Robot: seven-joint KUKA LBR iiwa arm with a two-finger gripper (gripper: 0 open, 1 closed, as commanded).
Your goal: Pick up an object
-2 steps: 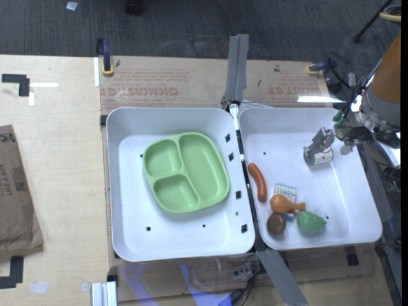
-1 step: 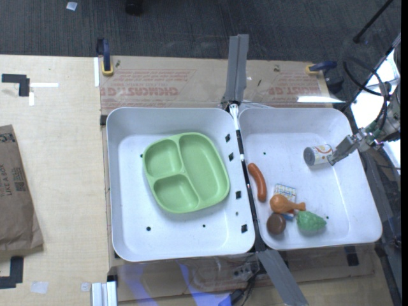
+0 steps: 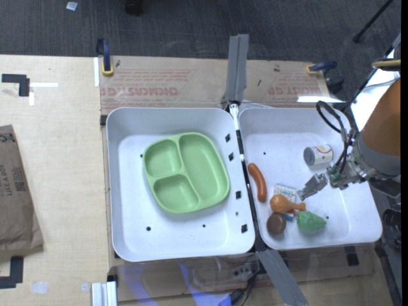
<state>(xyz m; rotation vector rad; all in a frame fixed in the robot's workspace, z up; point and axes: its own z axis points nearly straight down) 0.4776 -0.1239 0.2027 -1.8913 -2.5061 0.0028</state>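
Two white bins sat side by side. The left bin (image 3: 121,190) held one green divided plate (image 3: 186,171). The right bin (image 3: 363,225) held six smaller things: a sausage (image 3: 257,180), green toy (image 3: 311,222), orange toy (image 3: 284,203), white can (image 3: 318,154), brown ball (image 3: 276,224) and small packet (image 3: 286,190). The gripper (image 3: 315,185) hung just right of the packet, above the orange toy; whether its fingers were parted or closed could not be told. Bare floor lay along that bin's back and right walls.
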